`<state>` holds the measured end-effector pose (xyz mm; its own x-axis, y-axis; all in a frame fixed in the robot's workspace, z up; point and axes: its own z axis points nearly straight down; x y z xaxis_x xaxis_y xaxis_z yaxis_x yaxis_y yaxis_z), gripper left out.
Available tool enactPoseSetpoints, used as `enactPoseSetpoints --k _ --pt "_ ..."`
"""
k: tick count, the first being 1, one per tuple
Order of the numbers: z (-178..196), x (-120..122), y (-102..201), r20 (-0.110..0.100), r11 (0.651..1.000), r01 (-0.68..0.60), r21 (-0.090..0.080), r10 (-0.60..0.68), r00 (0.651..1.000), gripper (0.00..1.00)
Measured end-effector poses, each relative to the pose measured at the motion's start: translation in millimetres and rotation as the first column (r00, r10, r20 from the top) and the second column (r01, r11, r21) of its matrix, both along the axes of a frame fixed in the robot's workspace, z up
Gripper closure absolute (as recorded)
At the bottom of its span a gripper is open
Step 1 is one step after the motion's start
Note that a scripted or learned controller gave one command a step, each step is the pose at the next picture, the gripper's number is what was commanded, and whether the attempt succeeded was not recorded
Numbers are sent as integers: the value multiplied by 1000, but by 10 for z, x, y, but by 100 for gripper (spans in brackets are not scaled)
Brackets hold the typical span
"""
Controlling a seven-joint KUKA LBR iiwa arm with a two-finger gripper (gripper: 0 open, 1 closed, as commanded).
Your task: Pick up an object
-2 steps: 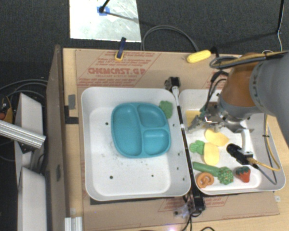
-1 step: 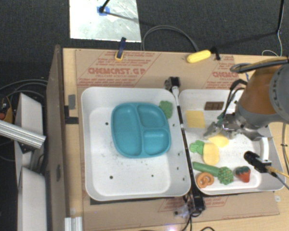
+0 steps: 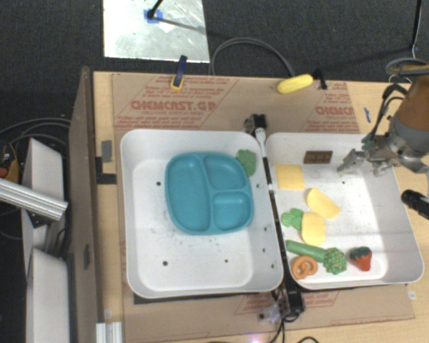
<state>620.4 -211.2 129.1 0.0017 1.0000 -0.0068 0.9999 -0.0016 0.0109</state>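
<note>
My gripper point(image 3: 362, 164) hangs over the far right part of the right bin point(image 3: 393, 213), open, with nothing between its fingers. A small brown block point(image 3: 317, 157) lies just left of it. Further into that bin are a yellow square slice point(image 3: 291, 177), two yellow pieces point(image 3: 322, 203) point(image 3: 313, 229), a small green vegetable point(image 3: 292, 218), a long green one point(image 3: 305, 249), an orange ring point(image 3: 304, 266), a broccoli point(image 3: 334, 261) and a red fruit point(image 3: 361, 258).
The left bin point(image 3: 146, 263) holds a blue divided plate point(image 3: 209, 193) and a green leafy toy point(image 3: 247, 161) at its far right corner. A yellow object point(image 3: 294, 84) and a cable lie on the cardboard behind the bins. A black part point(image 3: 422, 204) juts in at the right.
</note>
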Motion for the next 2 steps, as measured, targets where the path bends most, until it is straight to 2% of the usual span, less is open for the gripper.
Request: enactPoseSetpoints --k 1,2 --pt "160 -565 497 -12 1000 -4 9 4 1000 0" --pt "14 -577 837 -11 1000 -8 8 8 1000 0"
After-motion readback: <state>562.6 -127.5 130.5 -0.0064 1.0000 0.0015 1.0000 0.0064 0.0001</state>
